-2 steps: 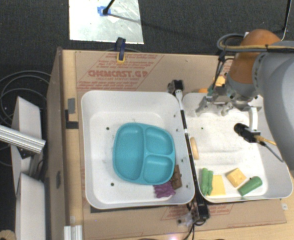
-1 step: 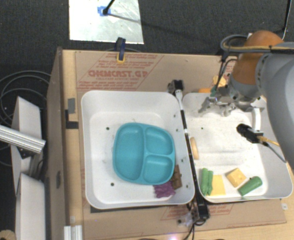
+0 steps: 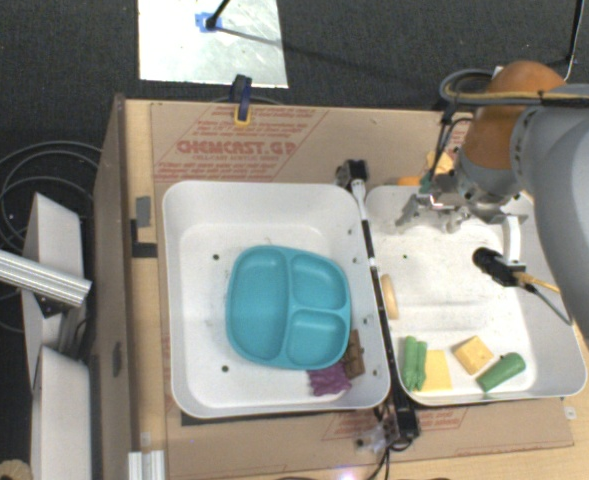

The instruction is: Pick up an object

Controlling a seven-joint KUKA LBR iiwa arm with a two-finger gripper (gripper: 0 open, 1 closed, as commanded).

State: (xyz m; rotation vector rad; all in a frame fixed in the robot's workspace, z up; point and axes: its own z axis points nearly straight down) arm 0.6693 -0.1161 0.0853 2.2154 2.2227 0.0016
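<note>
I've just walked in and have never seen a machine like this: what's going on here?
A grey robot arm reaches in from the right, with its gripper at the far end of the right bin. It is meant to pick up an object, but I see nothing held. The small pieces, among them a yellow block and a green piece, lie at that bin's near end, apart from the gripper. The left bin holds a blue divided plate.

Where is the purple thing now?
In the camera view, the purple thing lies in the left bin, at its lower right corner, just below the teal plate, beside a brown piece.
</note>
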